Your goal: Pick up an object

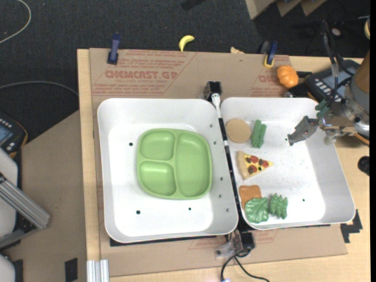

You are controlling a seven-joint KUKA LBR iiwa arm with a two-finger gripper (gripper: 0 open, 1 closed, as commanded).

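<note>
The grey two-finger gripper [301,131] hovers released right of the slim green plastic pickle [258,133], probably light, stiff, best pinched across its narrow sides.

Two white bins [111,157]; a pale green divided plate [174,163]; a tan round cookie [238,130]; a yellow pizza slice [252,164] dotted red and dark; dark green leaves [267,207]; an orange fruit [287,75] at upper right.

Right bin's [329,157] bare floor lies open beside pizza slice [252,164].

Grey metal hand [301,131] — dark cables above, green accent.
</note>
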